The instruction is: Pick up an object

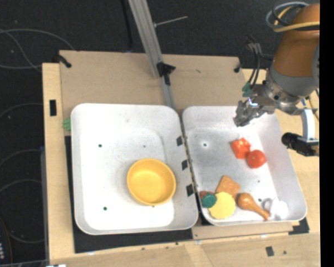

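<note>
The approach is judged underway, nothing seen between the fingers, their spread untellable; descent toward the red piece just below is required.

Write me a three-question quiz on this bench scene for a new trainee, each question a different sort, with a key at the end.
1. True or false: the yellow bowl lies in the same bin as the two red pieces.
2. Multiple choice: the gripper is above which part of the right bin? A) its far edge, B) its near edge, C) its middle.
3. Fill in: the yellow disc lies at the ____ edge of the right bin, beside the brown drumstick-shaped toy.

Key
1. False: the bowl is in the left bin, the red pieces in the right.
2. A.
3. Near.
</note>
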Controlling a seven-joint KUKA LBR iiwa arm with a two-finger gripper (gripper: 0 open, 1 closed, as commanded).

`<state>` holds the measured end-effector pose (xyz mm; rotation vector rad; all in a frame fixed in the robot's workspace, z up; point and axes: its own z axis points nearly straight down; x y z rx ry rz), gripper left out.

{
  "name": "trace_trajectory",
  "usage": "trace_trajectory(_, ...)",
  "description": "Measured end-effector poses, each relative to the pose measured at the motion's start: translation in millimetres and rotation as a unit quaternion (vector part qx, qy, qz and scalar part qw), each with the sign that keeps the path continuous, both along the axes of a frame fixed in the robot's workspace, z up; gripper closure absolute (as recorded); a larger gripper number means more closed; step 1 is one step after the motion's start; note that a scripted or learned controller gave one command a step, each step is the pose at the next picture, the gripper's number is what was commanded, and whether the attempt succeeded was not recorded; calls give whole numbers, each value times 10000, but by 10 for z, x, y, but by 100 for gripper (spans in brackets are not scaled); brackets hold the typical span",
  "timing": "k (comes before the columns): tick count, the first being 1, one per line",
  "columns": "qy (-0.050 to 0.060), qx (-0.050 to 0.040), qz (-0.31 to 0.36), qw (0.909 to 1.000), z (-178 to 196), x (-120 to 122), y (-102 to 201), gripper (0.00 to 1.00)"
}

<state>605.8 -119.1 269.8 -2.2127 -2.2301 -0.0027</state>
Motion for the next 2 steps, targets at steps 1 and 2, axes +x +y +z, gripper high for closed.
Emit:
trace_trajectory(1,4,0,0,10000,5,67,497,100)
trace_trajectory(2,20,0,-25,10000,-3,78,939,100)
